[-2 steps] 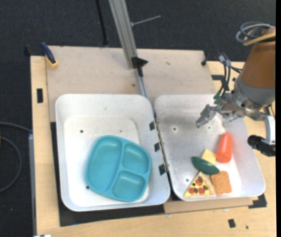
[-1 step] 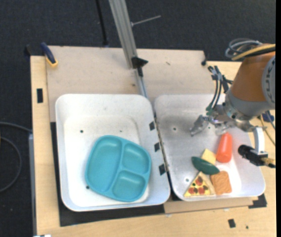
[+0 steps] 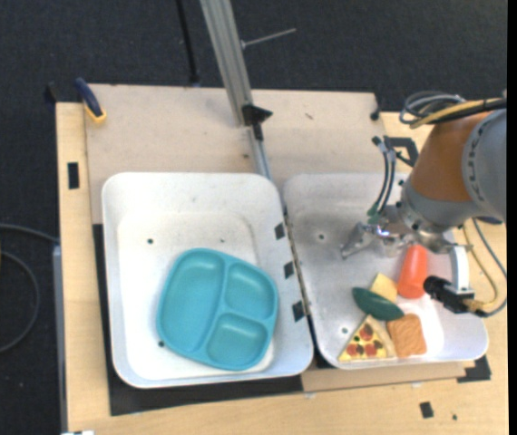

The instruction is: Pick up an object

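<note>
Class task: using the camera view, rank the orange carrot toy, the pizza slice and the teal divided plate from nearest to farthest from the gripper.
Gripper sits in the right bin.
1. Orange carrot toy, just right of it.
2. Pizza slice, at the bin's front edge.
3. Teal divided plate, in the left bin.

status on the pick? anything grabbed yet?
Done: the grey arm's two-finger gripper is already inside the right white bin. In hand: no object visible between its fingers. Left: the grab itself; the orange carrot-shaped toy, dark green pod-shaped toy, toy pizza slice and tan bread-like piece all lie in that bin.
</note>
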Action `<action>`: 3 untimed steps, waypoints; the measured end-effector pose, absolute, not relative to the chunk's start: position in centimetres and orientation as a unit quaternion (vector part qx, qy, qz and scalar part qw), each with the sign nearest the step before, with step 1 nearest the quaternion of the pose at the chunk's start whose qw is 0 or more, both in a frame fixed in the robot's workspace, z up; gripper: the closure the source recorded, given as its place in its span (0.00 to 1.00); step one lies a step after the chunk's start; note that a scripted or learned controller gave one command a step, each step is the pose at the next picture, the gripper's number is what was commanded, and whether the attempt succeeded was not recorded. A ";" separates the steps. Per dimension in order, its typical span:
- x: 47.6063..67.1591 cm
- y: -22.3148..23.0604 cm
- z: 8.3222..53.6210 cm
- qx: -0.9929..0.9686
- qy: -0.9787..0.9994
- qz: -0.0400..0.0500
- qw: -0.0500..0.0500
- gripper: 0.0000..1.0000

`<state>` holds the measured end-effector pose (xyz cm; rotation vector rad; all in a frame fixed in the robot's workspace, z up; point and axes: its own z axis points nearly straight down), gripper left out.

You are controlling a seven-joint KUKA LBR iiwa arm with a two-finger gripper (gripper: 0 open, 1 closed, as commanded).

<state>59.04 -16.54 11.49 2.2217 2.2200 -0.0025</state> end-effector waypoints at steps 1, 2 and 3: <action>59.1 -16.7 12.9 0.708 0.706 0.001 0.002 1.00; 59.1 -16.5 17.3 0.707 0.707 0.001 0.003 1.00; 59.2 -16.7 21.2 0.706 0.708 0.001 0.003 1.00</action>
